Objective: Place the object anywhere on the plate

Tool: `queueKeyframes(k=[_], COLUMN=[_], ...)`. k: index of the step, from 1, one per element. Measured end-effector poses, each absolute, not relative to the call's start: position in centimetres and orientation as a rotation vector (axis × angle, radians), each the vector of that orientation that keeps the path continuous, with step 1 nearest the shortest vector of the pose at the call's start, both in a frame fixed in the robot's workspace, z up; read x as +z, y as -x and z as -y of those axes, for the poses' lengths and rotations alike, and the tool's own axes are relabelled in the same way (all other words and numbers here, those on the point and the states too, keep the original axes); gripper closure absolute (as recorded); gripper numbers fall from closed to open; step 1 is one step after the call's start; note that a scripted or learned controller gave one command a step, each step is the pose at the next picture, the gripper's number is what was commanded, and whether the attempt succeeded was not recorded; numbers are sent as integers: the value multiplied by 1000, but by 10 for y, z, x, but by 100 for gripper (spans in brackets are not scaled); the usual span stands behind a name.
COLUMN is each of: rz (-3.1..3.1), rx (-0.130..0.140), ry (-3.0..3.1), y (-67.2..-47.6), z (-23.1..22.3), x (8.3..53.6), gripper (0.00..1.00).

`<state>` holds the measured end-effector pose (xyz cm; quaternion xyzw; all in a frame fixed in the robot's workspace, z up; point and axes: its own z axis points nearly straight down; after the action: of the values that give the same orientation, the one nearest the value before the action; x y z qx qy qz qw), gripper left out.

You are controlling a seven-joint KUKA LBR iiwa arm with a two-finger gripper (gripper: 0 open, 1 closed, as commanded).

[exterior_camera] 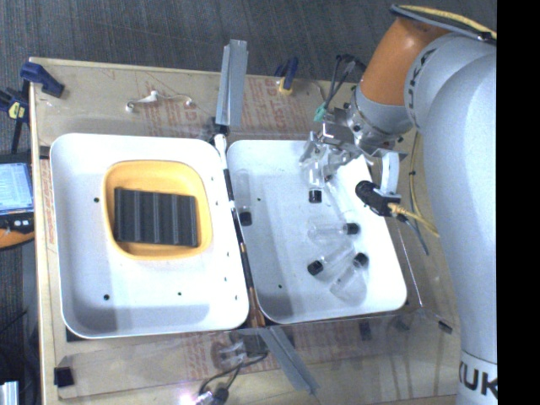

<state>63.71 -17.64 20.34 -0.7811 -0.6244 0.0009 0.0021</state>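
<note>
The end effector [325,163], state indeterminable, is positioned above clear vials [337,264]; judged light, slippery, best gripped mid-body.

Bulky grey arm with orange band above the wrist [396,53] enters from the right edge, upper link filling the right side. Wrist angles down-left from the band. Two-finger metal gripper [323,160] sits at the wrist's lower-left end, pointing down. Cables run along the wrist just right of the gripper.
</note>
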Motion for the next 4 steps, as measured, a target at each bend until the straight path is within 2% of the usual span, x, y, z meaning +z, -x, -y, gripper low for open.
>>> queueKeyframes(k=[1, 2, 3, 4], rz=[2324, 2472, 2622, 2768], rx=[5, 3, 4, 3], ry=[2107, 1937, 1725, 1478], y=[-615, -632, -626, -605], z=[152, 70, 9, -1], x=[192, 241, 214, 191], gripper=[100, 100, 100, 100])
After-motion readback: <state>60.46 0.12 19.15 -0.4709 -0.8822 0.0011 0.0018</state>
